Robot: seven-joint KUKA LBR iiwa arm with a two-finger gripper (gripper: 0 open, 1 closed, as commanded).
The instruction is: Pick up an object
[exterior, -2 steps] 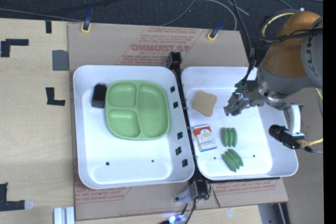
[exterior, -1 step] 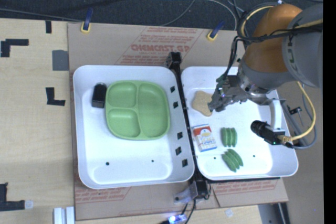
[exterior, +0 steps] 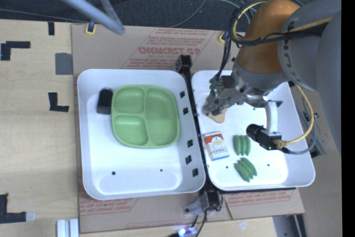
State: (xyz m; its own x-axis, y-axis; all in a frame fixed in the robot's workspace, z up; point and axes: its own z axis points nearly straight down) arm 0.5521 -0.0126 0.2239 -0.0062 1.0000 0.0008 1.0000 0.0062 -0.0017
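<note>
Under the gripper (exterior: 215, 110), at the far-left part of the right bin (exterior: 299, 175), sits a small tan object (exterior: 219, 117), partly hidden by the grey fingers. Whether the jaws are open or closed on it, I cannot tell; the wrist blocks the view. Nearer in the same bin: a small white-and-red packet (exterior: 215, 145) lying flat, then two green pods (exterior: 244, 158) to its right, one behind the other, apart from each other. Arm with orange band (exterior: 269, 36) reaches in from the right, black cables looping round it. Left bin (exterior: 91, 136) holds a green divided plate (exterior: 146, 116), with a small black block (exterior: 104, 101) touching its left rim. Both bins rest on cardboard (exterior: 161, 47).
</note>
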